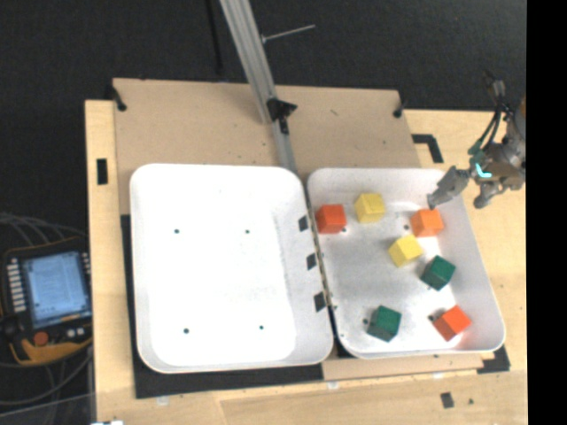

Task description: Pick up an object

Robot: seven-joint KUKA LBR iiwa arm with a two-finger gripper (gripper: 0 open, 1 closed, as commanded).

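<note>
Tablet-like handheld unit (49, 295) sits at far left, screen lit, cables above it. Desk (102, 237) is light wood w/ a brown board at the back.

Left bin (221, 264) – white, shallow, a few small dark dots on its floor. A grey metal pole (252, 56) runs diagonally from the top edge down to the gap between the bins.

Right bin (354, 277) touches the left one along its edge and holds 7 blocks:
- orange-red block (331, 219), upper left, near the divider
- yellow block (370, 207) just beside it to the right
- green block (384, 323) near the front wall
- 2nd yellow block (405, 251) mid-bin
- orange block (427, 222) at upper right
- dark green block (438, 273) just below-right of the 2nd yellow
- red-orange block (452, 322) in the front right corner

All blocks lie apart on the bin floor.

End effector (465, 189) is at the right bin's upper right rim – fingers spread apart, nothing between them. One finger (446, 187) points down-left, tip just above the orange block; can't tell if it touches.
</note>
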